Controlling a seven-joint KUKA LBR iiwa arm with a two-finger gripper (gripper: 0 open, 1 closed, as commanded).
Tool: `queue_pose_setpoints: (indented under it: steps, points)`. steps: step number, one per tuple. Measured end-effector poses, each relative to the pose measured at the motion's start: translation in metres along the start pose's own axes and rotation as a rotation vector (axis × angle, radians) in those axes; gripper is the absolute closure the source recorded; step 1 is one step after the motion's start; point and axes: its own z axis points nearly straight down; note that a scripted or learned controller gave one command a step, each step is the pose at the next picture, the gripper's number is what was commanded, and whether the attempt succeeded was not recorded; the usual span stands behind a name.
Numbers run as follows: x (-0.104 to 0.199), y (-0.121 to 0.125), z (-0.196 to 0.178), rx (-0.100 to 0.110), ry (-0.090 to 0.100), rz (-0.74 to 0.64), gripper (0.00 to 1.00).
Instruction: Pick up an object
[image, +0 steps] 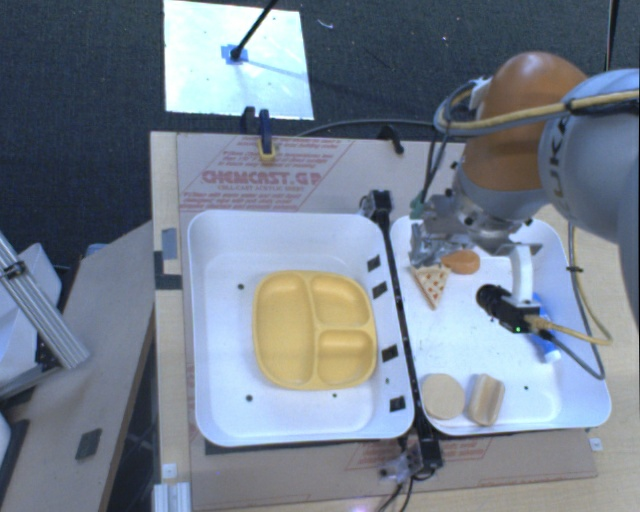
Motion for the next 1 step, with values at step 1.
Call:
queue_pose_setpoints:
  steps: [1]
  points:
    - [0.0414, -0.0138, 0.0102, -0.001, 0.0, 0.001, 1.0]
